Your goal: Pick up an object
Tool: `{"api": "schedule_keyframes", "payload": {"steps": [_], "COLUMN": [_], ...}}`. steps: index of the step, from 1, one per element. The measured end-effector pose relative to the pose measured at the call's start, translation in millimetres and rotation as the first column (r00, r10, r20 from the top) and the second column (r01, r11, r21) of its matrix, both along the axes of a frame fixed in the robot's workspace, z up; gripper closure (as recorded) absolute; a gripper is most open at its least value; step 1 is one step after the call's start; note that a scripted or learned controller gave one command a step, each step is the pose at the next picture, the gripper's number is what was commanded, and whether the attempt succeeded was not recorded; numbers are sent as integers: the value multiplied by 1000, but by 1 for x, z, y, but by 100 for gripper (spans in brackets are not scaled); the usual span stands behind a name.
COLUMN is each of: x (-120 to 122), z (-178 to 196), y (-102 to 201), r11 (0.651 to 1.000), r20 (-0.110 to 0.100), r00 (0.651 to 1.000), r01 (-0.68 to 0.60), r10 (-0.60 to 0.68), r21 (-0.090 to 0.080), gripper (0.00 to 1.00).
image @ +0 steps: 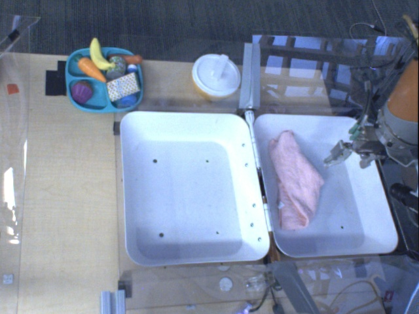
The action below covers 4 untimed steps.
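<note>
A pink folded cloth (294,178) lies in the right bin (366,234), stretched from the bin's back toward its front along the left half. My gripper (349,154) hangs at the right side of this bin, to the right of the cloth and apart from it. Its two fingers stand spread, one fingertip (334,156) pointing left toward the cloth, and nothing sits between them. The grey arm with its orange band comes in from the right edge.
The left bin (131,175) sits beside the right one, a metal divider between them. Behind the bins stand a blue tray (73,84) of toy food and a white lidded cup (216,76). A clear-walled frame stands behind the right bin.
</note>
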<state>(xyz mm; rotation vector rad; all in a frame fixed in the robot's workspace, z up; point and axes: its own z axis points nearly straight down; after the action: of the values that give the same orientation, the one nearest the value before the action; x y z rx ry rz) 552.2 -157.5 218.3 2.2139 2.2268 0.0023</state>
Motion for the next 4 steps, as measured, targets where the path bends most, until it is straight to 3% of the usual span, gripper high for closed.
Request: {"api": "schedule_keyframes", "payload": {"steps": [1, 2, 3, 4], "x": [39, 23, -28, -57], "z": [-122, -125, -125, -125], "y": [-7, 45, 34, 61], "r11": [998, 973, 961, 946], "r20": [12, 19, 18, 22], "r00": [998, 973, 961, 945], "r01": [-66, -230, -276, -325], "r10": [67, 230, 277, 325], "r21": [-4, -9, -9, -14], "gripper": [0, 0, 0, 0]}}
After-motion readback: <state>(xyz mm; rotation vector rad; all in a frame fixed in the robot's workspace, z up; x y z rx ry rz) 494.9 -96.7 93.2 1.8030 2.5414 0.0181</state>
